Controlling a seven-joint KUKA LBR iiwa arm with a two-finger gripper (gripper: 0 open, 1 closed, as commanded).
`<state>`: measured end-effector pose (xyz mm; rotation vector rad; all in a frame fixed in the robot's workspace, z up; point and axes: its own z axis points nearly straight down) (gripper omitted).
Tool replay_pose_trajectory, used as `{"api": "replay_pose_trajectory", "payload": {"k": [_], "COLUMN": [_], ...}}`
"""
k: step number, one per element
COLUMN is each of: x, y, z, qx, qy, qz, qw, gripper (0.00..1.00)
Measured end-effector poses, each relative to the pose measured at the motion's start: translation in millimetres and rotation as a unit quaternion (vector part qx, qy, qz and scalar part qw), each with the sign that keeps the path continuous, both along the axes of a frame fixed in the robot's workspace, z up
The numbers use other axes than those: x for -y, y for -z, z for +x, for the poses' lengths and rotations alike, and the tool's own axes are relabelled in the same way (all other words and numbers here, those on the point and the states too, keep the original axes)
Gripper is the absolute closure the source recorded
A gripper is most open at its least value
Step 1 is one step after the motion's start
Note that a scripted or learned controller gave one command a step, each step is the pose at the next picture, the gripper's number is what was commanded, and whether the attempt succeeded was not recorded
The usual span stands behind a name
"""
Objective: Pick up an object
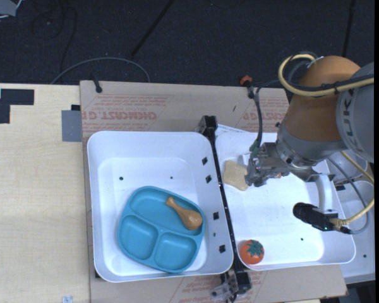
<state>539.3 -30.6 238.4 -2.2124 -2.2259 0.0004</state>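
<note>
Over the right bin, my gripper hangs beside a pale yellow block, touching its right edge; I cannot tell my fingers' state. Nearby, a tomato sits; a drumstick lies on the left bin's blue tray.

Two shallow white plastic bins sit side by side on a bench. In the left bin, a blue three-compartment plastic tray lies toward the near side, with a tan toy drumstick on its far right compartment. In the right bin, a pale cream block lies at the far left, just beside the grey two-finger gripper. A small orange tomato-shaped toy sits in the near left corner.
</note>
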Motion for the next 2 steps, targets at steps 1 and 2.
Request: {"api": "replay_pose_trajectory", "payload": {"k": [1,2], "x": [-54,-102], "y": [-7,8], "z": [7,8], "qx": [0.000,-0.002], "qy": [0.000,0.001], "qz": [-0.0003,-0.0005], "qw": [1.0000,1.0000], "gripper": [1.00,1.00]}}
